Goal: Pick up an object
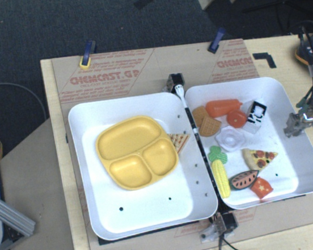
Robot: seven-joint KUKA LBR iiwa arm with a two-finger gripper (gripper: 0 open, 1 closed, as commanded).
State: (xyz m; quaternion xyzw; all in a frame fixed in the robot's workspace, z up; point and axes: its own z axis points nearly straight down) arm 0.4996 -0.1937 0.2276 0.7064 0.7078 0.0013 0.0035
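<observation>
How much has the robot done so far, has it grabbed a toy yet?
Nothing looks picked up yet. The tool sits at the right bin's right edge, with no toy between its fingers as far as this view shows. The toy foods, such as the corn, pizza slice and tomato, lie in that bin. Left to do: reach over a toy, close on it and lift.

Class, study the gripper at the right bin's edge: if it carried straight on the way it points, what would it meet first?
The gripper seems to point leftward over the right bin. Going straight on, it would probably meet the white block with black markings or the clear plastic piece first; its height above them is unclear from this slanted view.
</observation>
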